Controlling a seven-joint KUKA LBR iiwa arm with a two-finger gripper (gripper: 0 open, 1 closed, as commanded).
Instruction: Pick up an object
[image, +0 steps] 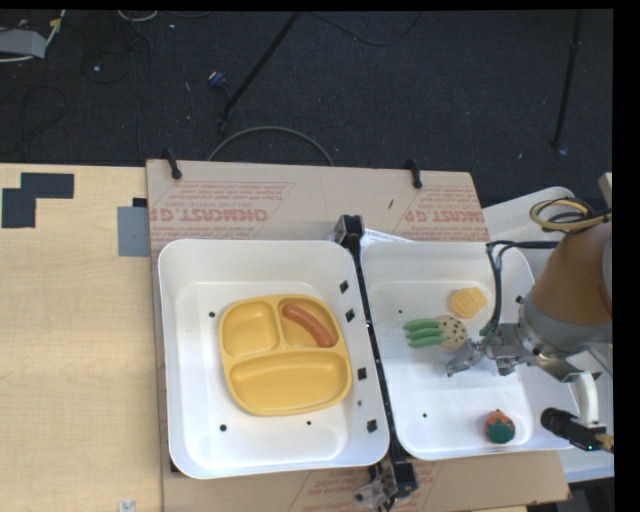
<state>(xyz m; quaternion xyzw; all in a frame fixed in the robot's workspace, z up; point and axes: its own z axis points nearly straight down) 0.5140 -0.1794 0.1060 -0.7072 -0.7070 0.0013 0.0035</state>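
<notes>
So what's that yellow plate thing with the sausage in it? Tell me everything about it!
The yellow tray looks like smooth plastic, with rounded corners and three sections: two small ones at the back and one wide one at the front. It lies flat, turned a little askew, on the floor of the left white bin, near the middle, away from the walls. A reddish sausage lies slanted in the back right section. The claw is over in the other bin, not touching the tray.

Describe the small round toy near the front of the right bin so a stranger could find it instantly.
Start at the right bin, the one the arm reaches into. Near its front right corner lies a small round toy, apart from the rest. Unlike the green bean pods and yellow cookie farther back, it is orange-red with a green top.
</notes>
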